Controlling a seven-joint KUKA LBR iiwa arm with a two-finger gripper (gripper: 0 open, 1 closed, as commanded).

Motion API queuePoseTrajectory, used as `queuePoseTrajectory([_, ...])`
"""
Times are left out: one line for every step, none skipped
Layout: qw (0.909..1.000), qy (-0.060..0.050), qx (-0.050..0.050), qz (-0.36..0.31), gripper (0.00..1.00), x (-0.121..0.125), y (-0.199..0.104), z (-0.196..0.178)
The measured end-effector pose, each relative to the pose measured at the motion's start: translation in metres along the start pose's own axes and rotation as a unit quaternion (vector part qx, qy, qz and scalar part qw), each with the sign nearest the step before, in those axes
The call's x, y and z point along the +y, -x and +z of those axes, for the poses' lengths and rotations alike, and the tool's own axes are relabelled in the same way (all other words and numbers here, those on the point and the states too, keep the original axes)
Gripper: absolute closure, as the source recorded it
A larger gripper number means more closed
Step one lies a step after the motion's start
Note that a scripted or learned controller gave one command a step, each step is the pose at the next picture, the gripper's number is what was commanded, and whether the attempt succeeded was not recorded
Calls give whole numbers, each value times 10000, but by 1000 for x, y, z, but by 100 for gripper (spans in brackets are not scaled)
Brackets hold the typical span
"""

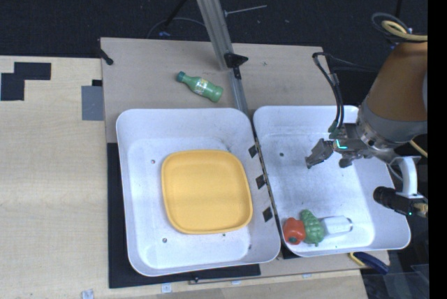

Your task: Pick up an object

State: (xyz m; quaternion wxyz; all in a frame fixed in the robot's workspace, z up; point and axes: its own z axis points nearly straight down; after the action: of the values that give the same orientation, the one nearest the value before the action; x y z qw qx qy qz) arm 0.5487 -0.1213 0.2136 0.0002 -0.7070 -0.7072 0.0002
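1. Over the right bin, the gripper hangs above bare white floor, near the bin's middle.
2. Fingers spread apart, two dark tips splayed, nothing between them.
3. Arm enters from the right, orange band above the wrist.
4. Red-and-green toy lies at the right bin's near edge, touching a clear white item just beside it. Both well apart from the gripper.
5. Left bin holds a yellow plate, lying flat, about centred.
6. Green bottle lies on its side on the bench behind the left bin, outside both bins.
7. Metal rail slants up behind the bins.
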Motion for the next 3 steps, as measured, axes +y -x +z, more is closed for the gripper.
queuePoseTrajectory([10000,0,0,0,0,0,0,0])
queuePoseTrajectory([10000,-19,3,-5,0,-6,-9,49])
queuePoseTrajectory([10000,-21,3,3,0,-7,1,102])
